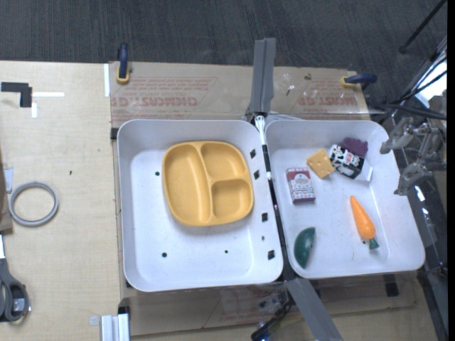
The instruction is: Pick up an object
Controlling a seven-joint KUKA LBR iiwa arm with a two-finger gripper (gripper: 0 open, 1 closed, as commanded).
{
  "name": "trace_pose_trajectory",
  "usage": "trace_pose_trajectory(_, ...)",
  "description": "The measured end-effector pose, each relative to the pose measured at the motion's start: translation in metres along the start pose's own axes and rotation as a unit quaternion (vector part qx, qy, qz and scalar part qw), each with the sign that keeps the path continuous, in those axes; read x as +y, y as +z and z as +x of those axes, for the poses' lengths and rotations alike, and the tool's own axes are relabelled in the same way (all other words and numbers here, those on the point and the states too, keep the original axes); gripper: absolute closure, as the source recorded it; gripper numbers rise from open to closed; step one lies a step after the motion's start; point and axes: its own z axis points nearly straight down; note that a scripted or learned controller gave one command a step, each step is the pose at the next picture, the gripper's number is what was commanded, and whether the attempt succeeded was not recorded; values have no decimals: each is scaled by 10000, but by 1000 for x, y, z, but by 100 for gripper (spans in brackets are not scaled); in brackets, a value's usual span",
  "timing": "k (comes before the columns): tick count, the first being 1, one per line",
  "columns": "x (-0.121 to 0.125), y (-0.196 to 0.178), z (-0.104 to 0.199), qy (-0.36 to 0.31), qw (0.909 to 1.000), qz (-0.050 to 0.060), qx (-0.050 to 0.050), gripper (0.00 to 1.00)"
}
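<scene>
Glossy green wedge (pixel 304 246), perhaps plastic; tapered carrot (pixel 363 222).

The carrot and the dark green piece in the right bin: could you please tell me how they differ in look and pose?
The carrot is orange with a small green tip, while the dark green piece is one colour throughout. The carrot is long and tapered; the green piece is shorter and rounder. The carrot lies toward the bin's right side, the green piece near its lower-left corner. Both rest flat in the right bin, apart from each other.
</scene>
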Motion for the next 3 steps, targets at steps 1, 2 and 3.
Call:
trace_pose_trajectory(1,18,78,-35,2117,9773,5,5,0)
trace_pose_trajectory(2,-19,103,-85,3774,9260,10,0,0)
trace_pose_trajectory(3,-1,187,-48,5795,8150,13,6,0)
